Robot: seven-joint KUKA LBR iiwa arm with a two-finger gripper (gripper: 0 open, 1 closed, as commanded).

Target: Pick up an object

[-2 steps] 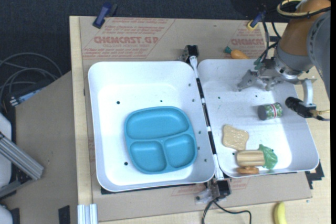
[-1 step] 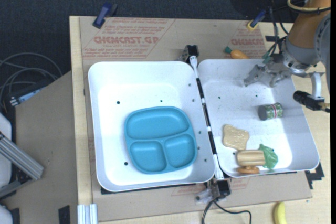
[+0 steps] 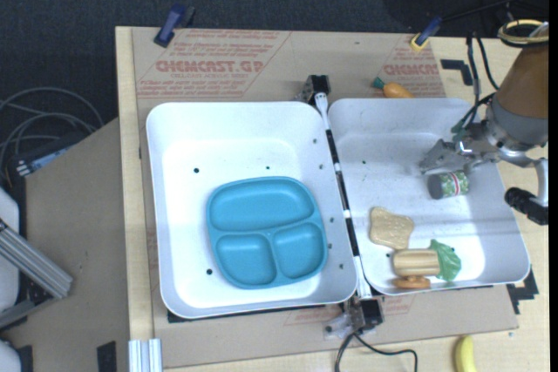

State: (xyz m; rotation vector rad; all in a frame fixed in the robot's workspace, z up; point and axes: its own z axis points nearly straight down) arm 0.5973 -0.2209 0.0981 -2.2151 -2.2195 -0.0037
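Note:
My gripper point(image 3: 446, 158) hangs over the right bin point(image 3: 375, 126), near its right side, with the arm coming in from the right. Just below it, on the bin floor or close to it, is a small green and white can point(image 3: 452, 185). At the bin's front lie a tan bread slice point(image 3: 390, 228), a tan hot dog bun point(image 3: 415, 261) with a green leaf point(image 3: 446, 260) beside it, and an orange sausage point(image 3: 411, 281) by the front wall.
The left bin point(image 3: 174, 187) holds a blue divided plate point(image 3: 264, 231). A small orange carrot point(image 3: 394, 89) lies on the bench behind the right bin. A yellow banana point(image 3: 465, 355) is at the bench's front right. A black cable point(image 3: 475, 78) runs beside the arm.

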